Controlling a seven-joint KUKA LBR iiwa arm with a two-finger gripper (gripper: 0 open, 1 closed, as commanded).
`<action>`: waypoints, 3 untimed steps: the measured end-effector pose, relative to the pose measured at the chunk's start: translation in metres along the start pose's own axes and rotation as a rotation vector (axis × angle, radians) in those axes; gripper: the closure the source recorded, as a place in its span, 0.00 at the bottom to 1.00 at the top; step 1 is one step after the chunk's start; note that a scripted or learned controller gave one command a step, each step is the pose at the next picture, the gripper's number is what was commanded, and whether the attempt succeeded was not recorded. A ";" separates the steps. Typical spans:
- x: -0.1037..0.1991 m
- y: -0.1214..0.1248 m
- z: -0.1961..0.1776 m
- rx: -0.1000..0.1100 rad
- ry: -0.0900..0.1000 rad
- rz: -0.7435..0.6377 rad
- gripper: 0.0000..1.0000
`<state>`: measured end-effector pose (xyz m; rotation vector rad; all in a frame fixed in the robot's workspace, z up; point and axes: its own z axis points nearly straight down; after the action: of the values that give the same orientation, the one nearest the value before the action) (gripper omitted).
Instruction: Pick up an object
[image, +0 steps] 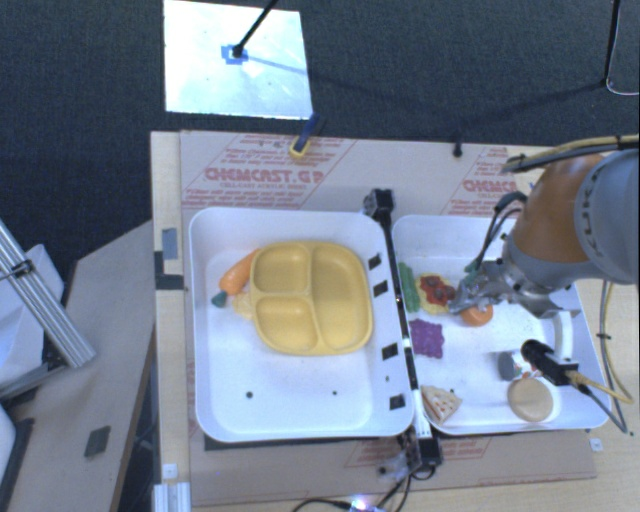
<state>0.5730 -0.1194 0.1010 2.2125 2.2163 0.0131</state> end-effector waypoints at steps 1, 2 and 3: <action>0.005 -0.006 -0.049 0.009 0.001 -0.002 1.00; 0.014 -0.003 -0.109 0.006 0.000 -0.004 1.00; 0.014 -0.002 -0.125 0.009 0.001 -0.003 1.00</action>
<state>0.5697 -0.1054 0.2255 2.2146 2.2245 0.0039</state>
